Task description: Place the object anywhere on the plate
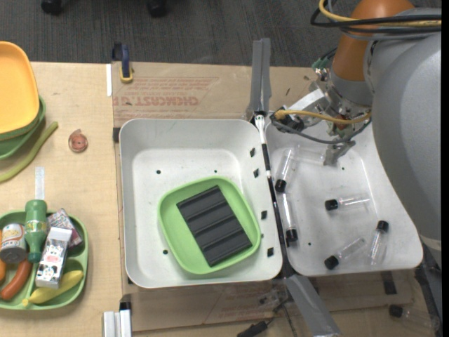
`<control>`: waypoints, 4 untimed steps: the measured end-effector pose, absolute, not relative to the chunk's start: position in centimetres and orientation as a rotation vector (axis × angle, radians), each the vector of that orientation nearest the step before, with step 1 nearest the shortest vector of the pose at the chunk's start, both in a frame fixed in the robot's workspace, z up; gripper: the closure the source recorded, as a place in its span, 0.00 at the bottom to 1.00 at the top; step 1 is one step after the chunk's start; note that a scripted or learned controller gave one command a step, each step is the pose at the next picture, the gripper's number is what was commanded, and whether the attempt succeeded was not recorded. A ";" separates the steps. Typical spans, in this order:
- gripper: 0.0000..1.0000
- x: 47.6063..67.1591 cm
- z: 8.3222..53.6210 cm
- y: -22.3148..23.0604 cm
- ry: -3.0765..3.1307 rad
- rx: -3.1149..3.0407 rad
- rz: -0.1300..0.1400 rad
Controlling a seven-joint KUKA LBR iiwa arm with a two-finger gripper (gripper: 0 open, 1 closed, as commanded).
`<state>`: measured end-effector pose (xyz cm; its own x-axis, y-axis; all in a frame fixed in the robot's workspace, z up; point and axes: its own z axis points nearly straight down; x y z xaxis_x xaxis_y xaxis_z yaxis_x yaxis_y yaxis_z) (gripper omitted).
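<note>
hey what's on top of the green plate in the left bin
A dark grey ridged block lies flat on the green plate, at a diagonal, covering most of its middle. The plate's surface beneath the block is hidden; its rim shows all around.

A green sectioned tray (43, 276) sits on the wooden bench at the lower left, holding toy food. In it stands a green bottle (35, 229), upright near the tray's far rim. Beside the bottle are a small can (11, 236) on the left and a white carton (50, 257) on the right. A yellow banana (56, 288) lies along the tray's near edge. Beyond the tray, stacked yellow and green dishes (15, 100) rest at the bench's far left. A small pink round piece (78, 142) lies between those dishes and the bins.
</note>
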<state>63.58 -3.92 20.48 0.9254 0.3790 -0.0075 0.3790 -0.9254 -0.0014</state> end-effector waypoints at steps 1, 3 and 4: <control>0.00 64.0 22.1 -7.9 0.655 3.072 -0.006; 0.00 64.7 27.3 -18.0 0.514 3.099 -0.005; 0.00 64.5 27.3 -22.0 0.489 3.104 -0.006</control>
<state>64.46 -22.02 27.31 0.9515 0.3076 -0.0038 0.3076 -0.9515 -0.0009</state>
